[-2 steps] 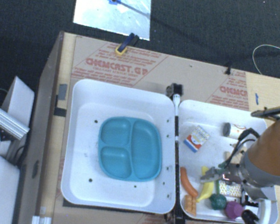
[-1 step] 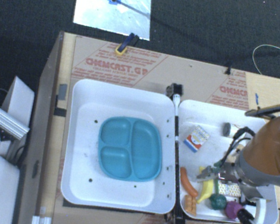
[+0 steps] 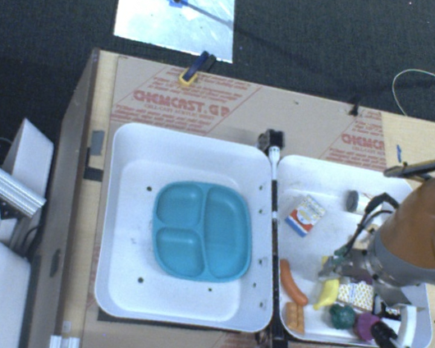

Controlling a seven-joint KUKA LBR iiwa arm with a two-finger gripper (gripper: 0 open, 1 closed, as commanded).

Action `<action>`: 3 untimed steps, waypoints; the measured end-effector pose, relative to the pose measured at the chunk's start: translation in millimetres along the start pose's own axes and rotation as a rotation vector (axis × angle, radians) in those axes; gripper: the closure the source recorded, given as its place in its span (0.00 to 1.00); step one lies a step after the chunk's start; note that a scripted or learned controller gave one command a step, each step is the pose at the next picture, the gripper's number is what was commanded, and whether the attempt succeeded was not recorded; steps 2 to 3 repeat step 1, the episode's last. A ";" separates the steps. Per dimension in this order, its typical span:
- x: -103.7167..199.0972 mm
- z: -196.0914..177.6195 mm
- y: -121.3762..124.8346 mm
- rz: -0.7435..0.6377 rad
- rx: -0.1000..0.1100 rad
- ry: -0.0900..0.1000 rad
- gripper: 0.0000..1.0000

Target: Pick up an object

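Note:
My gripper (image 3: 339,271) hangs low over the front part of the right bin (image 3: 324,184), reaching in from the right. Just under it lies a small yellow object (image 3: 327,294), touching or nearly touching the gripper's tip. Next to that sit a green object (image 3: 341,317) and a purple one (image 3: 365,327), partly covered by the wrist. An orange carrot-like piece (image 3: 292,281) and a second orange piece (image 3: 295,316) lie along the bin's left wall. A small white, red and blue carton (image 3: 304,215) rests further back, and a grey can (image 3: 354,201) lies near the back.
The left bin (image 3: 145,156) holds a blue divided plate (image 3: 202,230). A black divider bar (image 3: 272,204) runs between the bins. The arm's orange band (image 3: 425,226) and cables cover the right bin's right side.

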State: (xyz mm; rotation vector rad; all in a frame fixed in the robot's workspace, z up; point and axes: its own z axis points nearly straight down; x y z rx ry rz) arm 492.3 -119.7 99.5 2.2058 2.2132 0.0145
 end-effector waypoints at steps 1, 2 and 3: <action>59.3 -84.6 73.7 -0.001 0.014 0.006 1.00; 59.3 -84.6 73.7 -0.001 0.014 0.006 1.00; 59.3 -84.6 73.7 -0.001 0.014 0.006 1.00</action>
